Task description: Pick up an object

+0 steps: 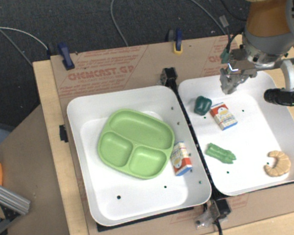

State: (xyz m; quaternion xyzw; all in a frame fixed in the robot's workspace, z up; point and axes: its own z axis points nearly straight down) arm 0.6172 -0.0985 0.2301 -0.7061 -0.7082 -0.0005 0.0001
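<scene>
In the right bin lie a dark green pepper, a small red and white carton, a light green pod and a tan croissant. My gripper hangs over the bin's far edge, up and to the right of the carton, with nothing seen between its fingers. The left bin holds a green divided plate and a second small carton leaning by the plate's right edge.
The two bins sit side by side on a cardboard sheet held by blue clamps. A black clip stands at the far end of the gap between the bins.
</scene>
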